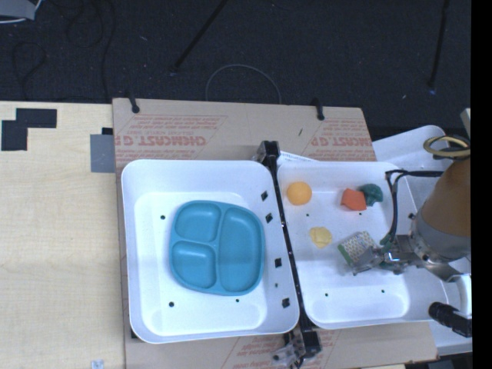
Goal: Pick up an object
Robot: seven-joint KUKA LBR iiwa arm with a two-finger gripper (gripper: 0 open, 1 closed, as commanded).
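Small grey-green mesh-patterned block (pixel 356 247), tilted, right bin (pixel 361 314), jaws (pixel 374 257) beside it, closure unclear

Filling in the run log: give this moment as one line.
arm: in right white bin | pincer: beside small grey-green perforated block | grip: unclear | left bin: blue divided plastic plate

desk (pixel 54 244): light wood | cardboard sheet (pixel 231 133) flat on it | two white bins on cardboard, side by side: left bin (pixel 146 179), right bin (pixel 346 314)
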